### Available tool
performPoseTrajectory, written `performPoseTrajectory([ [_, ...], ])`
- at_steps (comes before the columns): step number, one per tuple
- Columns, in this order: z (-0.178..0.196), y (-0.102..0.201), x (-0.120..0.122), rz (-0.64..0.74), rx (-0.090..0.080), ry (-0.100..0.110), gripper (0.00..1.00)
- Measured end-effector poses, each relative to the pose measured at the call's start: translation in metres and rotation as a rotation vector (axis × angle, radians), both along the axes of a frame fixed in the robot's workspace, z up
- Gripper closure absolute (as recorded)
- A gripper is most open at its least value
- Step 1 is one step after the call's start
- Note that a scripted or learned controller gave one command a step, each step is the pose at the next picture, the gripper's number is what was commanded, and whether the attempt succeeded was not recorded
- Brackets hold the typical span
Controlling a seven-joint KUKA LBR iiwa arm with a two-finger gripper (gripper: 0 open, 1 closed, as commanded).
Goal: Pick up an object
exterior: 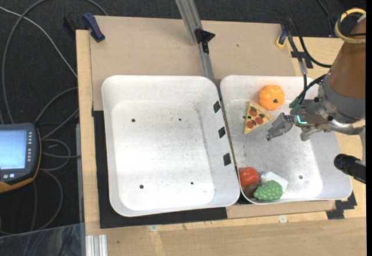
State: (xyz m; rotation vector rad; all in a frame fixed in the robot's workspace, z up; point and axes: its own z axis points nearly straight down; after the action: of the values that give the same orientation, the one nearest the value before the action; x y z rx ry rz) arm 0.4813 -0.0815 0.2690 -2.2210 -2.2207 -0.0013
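approaching: the pincer [280, 128] hangs over the right bin [314, 173], just right of the pizza slice [255, 118], at the end of the grey arm [343, 98] reaching in from the right.
pincer state: fingers look slightly apart with nothing between them; no object is held.
candidate objects: the pizza slice lies flat near the bin's upper left; an orange pumpkin-like toy [271, 97] touches its upper edge; a red toy [249, 176] and a green bumpy toy [268, 191] sit together at the lower left corner, well apart from the pincer.
nearest target: judged to be the pizza slice or the orange toy.
advice, alignment: centre the fingers over one object alone, since the two touch and a straddling descent may push both.
advice, choice: the rounded orange toy probably offers more height to grip than the flat slice.
advice, descent: come straight down, close fully, then lift.
left bin [157, 144]: beside it on the counter [145, 46].
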Motion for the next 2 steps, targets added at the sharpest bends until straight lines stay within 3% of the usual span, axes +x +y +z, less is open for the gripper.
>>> performPoseTrajectory([
  [1, -0.051, 0.005, 0.008, 0.0, 0.001, 0.007, 0.0],
  [2, -0.112, 0.002, 0.002, -0.001, 0.001, 0.01, 0.0],
])
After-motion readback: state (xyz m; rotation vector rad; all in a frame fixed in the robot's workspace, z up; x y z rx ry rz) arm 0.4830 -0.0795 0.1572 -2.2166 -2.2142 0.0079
